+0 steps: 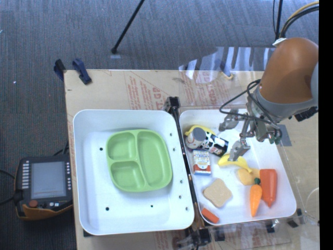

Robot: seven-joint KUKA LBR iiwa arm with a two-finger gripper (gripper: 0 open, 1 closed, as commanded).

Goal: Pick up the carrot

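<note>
Small orange stick (210, 215), poss. a second carrot piece, lies at the near edge of the right bin (289, 202), closest to the lens. Just behind it: a slice of toast (217, 193), and to its right the carrot (255, 198), orange w/ a dark green stub on top, lying roughly upright in frame, touching a bigger red-orange block (268, 186) on its right side. Looks like a toy: prob. light, stiff, smooth plastic, a bit slippery; tapered, so best taken across the thick upper-middle, not the narrow tip. Block crowding one flank leaves little room for a finger there; approach from above w/ fingers set along the free sides seems safer.

Hand (240, 151) hangs over the bin's middle, beside a banana (234, 162); can't tell if it's clenched or released. Nothing seen in it. A carton (201, 161), a can (196, 137) and a yellowish lump (245, 176) fill the rest.

Bin floor is white, slick, shallow-walled. Left bin (88, 191) holds a green divided plate (139, 159). Bench (130, 87) is bare board; a handheld control screen (46, 186) sits on the carpet at left.
</note>
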